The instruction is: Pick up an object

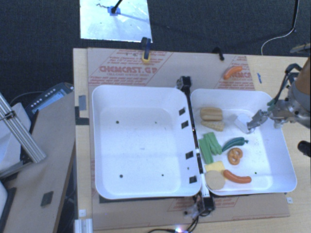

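Note:
The right bin holds several toy foods. A tan bun and a corn piece lie at its upper left. Green bean pods, a dark green pepper and a pretzel lie in the middle. A yellow cheese wedge, a round cookie and a red-orange sausage lie along the front. My gripper reaches in from the right, low over the bin's upper middle. Its tip is beside a pale whitish object. Nothing is visibly held.
The left bin lies beside it, joined by a black hinge strip. An orange sausage lies on the board behind the right bin. A yellow and blue clamp stands at the board's back edge.

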Controlling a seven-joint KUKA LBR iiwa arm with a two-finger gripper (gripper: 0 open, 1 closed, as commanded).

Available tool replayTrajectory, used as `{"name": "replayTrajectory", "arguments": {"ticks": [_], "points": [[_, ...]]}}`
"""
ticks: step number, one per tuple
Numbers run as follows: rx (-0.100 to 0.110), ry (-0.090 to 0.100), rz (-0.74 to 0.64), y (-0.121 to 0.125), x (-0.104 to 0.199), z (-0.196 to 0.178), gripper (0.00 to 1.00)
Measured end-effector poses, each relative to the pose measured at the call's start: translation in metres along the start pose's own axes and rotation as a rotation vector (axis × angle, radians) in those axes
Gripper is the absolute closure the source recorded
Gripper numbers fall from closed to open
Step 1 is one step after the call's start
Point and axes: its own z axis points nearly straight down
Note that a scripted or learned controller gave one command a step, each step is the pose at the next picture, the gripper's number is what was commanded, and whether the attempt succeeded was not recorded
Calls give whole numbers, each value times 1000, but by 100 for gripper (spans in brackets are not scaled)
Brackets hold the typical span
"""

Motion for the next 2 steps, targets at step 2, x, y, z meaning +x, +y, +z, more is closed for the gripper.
{"name": "replayTrajectory", "arguments": {"ticks": [2], "points": [[-6, 0, -6, 62, 63, 120, 0]]}}
